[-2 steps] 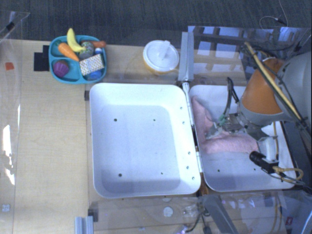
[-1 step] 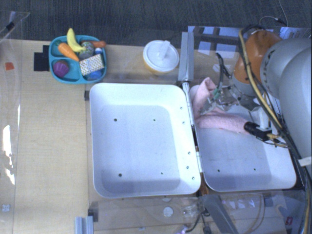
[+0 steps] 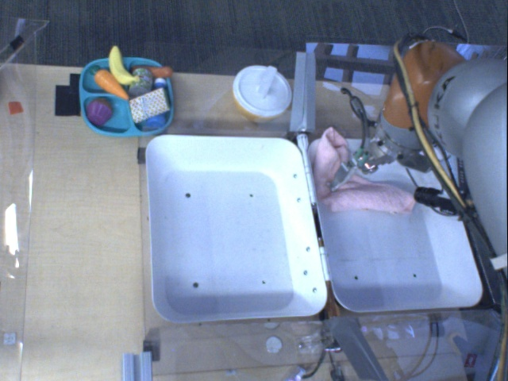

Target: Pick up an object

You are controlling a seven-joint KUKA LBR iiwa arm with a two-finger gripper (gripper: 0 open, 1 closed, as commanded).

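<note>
The pincer (image 3: 347,175) sits low over the upper left corner of the right bin (image 3: 413,284), its tips small and dark against a pink cloth (image 3: 373,198), and whether they are released or clenched cannot be told at this size. The cloth lies in that bin along its far side, one bunched end rising against the wall next to the left bin (image 3: 230,236) and a flatter strip running out to the right; the pincer tips meet it where the two parts join, though any grasp on the fabric is too small to confirm. The grey arm (image 3: 468,109) with its orange band (image 3: 417,78) hides the bin's upper right corner, and black and yellow cables cross the rim there. The pale wooden desk (image 3: 79,228) also carries a blue divided tray (image 3: 90,125) of toy food, including a banana (image 3: 119,67) and a carrot (image 3: 109,83), and a white lidded cup (image 3: 263,91) just beyond the left bin. Beyond the desk lies dark carpet, and clear plastic guards blur the near edge.
</note>
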